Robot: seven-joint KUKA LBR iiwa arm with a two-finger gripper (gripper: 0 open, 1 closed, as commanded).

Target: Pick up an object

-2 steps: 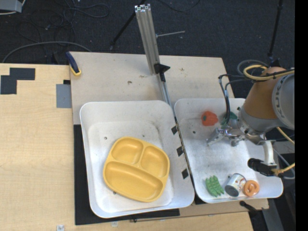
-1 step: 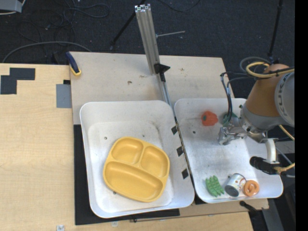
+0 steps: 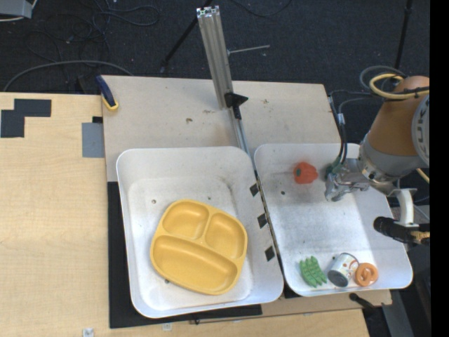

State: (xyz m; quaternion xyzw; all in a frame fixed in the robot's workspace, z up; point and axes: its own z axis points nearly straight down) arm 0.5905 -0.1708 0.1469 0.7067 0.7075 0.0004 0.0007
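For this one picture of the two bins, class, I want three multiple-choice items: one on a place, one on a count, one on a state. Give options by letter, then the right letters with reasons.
1. Where does the yellow plate lie?
A. in the left bin
B. in the right bin
C. on the wooden bench

2. How many compartments has the plate?
A. two
B. three
C. five

3. How does the red ball stand to the gripper?
A. clamped between its fingers
B. lying free in the right bin, beside it
C. resting on the plate

Answers: 1 A, the plate sits on the left bin's floor. 2 B, two small sections above one long one. 3 B, bare white floor shows between ball and gripper.
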